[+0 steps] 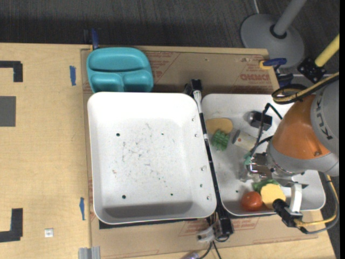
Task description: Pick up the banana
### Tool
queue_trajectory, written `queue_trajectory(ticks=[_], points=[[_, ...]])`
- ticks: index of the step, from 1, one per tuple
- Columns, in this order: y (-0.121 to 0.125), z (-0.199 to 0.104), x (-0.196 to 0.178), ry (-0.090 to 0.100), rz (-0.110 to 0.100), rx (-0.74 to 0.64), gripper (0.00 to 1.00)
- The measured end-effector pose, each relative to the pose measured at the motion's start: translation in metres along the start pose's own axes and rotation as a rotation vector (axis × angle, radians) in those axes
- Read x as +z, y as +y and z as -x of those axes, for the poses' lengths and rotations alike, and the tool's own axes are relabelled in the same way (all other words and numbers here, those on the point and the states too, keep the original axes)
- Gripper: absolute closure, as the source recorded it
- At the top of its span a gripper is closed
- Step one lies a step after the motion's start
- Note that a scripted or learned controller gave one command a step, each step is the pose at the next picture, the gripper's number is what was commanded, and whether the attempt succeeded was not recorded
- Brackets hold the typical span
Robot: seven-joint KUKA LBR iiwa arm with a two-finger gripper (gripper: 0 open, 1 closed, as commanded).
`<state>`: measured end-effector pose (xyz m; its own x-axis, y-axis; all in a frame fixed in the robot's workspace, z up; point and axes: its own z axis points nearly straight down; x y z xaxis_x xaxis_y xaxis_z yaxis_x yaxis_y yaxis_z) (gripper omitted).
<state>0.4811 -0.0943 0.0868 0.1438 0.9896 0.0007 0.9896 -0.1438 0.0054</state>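
I take the right bin (226,104) as my landmark. The arm (302,139) hangs over that bin's right half, its orange band above the near right part. The gripper (257,169) sits low inside the bin, a little toward the near side from the middle; I cannot tell its state from this angle.

The banana (271,192) lies in the bin's near right part, just beside the gripper on its near side and partly tucked under the wrist hardware. I cannot tell whether they touch. A red tomato (251,200) rests against the banana's left end, close to the bin's near wall.

Toward the far left of the bin I see a tan flat piece (220,125) with a green toy (220,139) just beside it.
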Motion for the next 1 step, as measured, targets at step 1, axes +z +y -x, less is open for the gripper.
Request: queue_trajectory(ticks=[1], points=[[0.0005, -0.0002, -0.0097, -0.001, 0.002, 0.000, 1.00]])
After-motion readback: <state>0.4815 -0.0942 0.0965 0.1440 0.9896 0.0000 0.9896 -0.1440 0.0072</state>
